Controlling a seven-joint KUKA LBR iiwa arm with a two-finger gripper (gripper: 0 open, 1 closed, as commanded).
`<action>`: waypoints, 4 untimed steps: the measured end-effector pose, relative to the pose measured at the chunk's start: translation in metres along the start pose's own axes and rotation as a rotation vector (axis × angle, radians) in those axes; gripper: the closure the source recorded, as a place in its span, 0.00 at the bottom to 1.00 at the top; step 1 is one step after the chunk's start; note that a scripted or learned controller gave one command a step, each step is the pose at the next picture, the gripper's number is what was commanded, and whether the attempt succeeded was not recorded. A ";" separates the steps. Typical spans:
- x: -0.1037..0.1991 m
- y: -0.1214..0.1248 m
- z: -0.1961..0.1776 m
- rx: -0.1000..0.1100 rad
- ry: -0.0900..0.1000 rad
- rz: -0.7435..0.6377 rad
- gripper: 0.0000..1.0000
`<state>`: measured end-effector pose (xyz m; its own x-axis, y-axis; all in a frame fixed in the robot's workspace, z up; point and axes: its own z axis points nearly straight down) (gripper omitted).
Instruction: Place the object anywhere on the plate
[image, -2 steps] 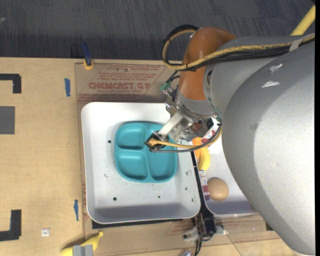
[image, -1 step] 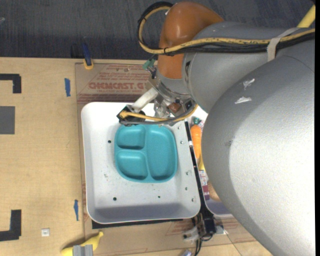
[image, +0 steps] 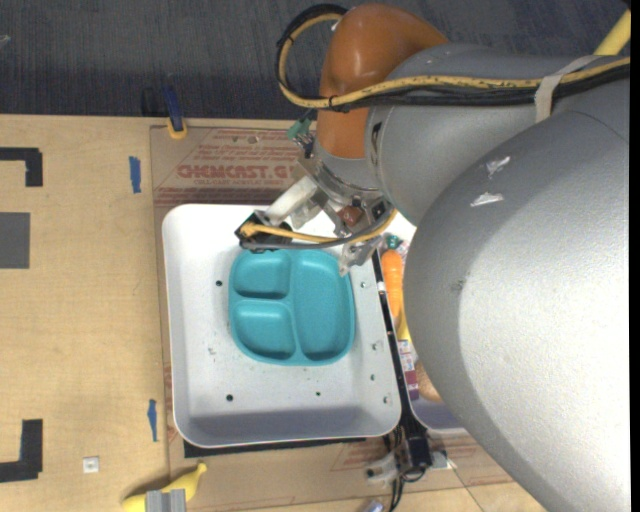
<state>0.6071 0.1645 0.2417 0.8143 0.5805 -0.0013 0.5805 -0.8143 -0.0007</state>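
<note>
Orange carrot-like object sits just right of and below the gripper, across the bin wall from the teal divided plate, so you've nothing on the plate yet; gripper's open-or-closed state can't be told, arm hides it.

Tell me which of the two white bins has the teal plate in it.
The bin on the view's left: the teal divided plate lies in it. The other bin, mostly under the arm, shows an orange object.
</note>
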 end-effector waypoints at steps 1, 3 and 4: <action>0.001 -0.001 -0.010 -0.001 0.003 -0.004 1.00; 0.047 -0.026 -0.017 -0.001 0.014 0.344 1.00; 0.066 -0.026 -0.111 -0.001 0.014 0.414 1.00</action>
<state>0.6456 0.2242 0.3524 0.9789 0.2040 0.0120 0.2041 -0.9790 -0.0017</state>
